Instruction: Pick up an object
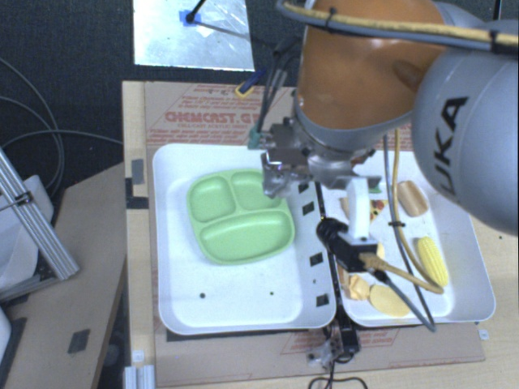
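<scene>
From the overhead camera I see the gripper (276, 183) over the green divided plate's (240, 217) right rim in the left bin (174, 241). I can't tell its grip. Corn cob (431, 260) lies in the right bin (478, 286).

Two shallow white bins side by side on a brown cardboard sheet (212, 113) printed with red lettering: left bin (235, 298), right bin (470, 290). Black divider strip (318, 258) along the seam between them. Farther back, a shiny square metal plate (190, 23) on dark carpet, bearing a blue tape mark (192, 18). At left, a tan wooden counter (73, 282) edge, with slanted aluminium framing rails (32, 225) and loose black cables (40, 136) looping over the dark floor. Small dark patch (79, 341) on the counter near the lower left corner.
</scene>
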You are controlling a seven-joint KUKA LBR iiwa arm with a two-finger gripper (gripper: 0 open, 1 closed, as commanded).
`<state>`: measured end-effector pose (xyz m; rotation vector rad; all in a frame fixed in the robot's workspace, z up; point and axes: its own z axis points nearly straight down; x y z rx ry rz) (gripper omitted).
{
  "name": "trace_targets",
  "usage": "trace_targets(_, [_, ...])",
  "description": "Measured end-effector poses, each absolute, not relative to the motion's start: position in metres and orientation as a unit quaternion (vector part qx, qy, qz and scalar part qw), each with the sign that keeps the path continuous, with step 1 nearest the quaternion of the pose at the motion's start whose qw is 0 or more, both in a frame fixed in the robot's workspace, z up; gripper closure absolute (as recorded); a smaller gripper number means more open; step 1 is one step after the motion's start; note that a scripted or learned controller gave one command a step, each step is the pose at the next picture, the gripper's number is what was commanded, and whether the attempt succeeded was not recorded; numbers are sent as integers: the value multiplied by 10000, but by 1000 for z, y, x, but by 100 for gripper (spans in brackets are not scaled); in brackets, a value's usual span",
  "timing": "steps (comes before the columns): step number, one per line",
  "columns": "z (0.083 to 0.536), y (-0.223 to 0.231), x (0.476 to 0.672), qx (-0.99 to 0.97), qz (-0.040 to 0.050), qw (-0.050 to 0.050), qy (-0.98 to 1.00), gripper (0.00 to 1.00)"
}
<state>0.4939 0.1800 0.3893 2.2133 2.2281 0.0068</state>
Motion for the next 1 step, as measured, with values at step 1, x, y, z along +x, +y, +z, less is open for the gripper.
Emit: trace_targets(1, [382, 204, 486, 7048, 7, -3, 7094, 100])
